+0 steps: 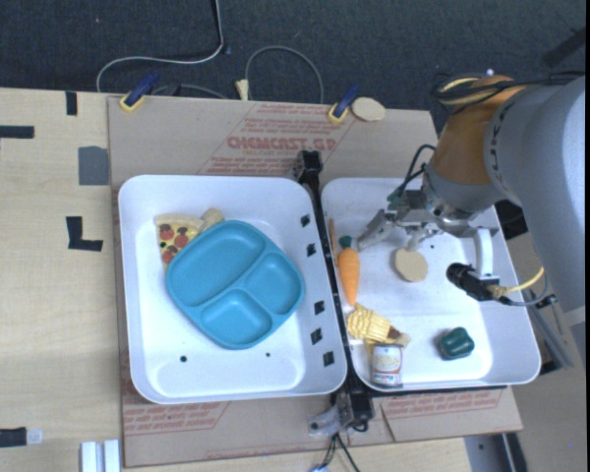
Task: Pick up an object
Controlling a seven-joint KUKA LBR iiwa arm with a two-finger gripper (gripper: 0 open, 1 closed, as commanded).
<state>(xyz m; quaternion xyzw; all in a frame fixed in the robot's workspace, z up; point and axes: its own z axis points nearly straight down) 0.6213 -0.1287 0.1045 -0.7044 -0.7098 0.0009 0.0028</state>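
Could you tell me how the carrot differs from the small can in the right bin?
The carrot is orange and tapered, while the can is a short cylinder with a pale label. The carrot lies flat along the bin's left wall; the can sits at the front edge. Both are in the right bin.

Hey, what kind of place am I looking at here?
Probably a robotics lab bench for grasping trials: a grey robot arm reaches over two white bins holding toy food such as a carrot, with loose cables behind.
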